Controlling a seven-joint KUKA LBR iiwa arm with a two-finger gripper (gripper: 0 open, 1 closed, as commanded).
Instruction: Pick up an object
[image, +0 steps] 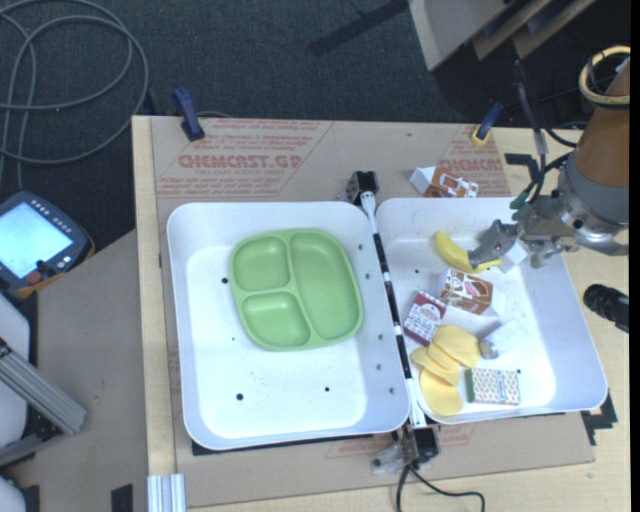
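My gripper (498, 247) hangs over the back part of the right bin (570, 330), reaching in from the right. It sits just right of a yellow banana-shaped piece (452, 248) and overlaps that piece's right end. In front of it lies a brown and white carton (468, 290). Further forward are a red packet (423, 319), several flat yellow pieces (452, 348) and a small green patterned box (495, 385). A small grey item (490, 347) rests beside the yellow pieces.
The left bin (200, 330) holds a green divided plate (296, 288). A small orange and white carton (447, 183) lies on the bench behind the right bin. Clips (187, 112) sit at the board's back edge. The arm (600, 170) comes in over the right bin's right rim.
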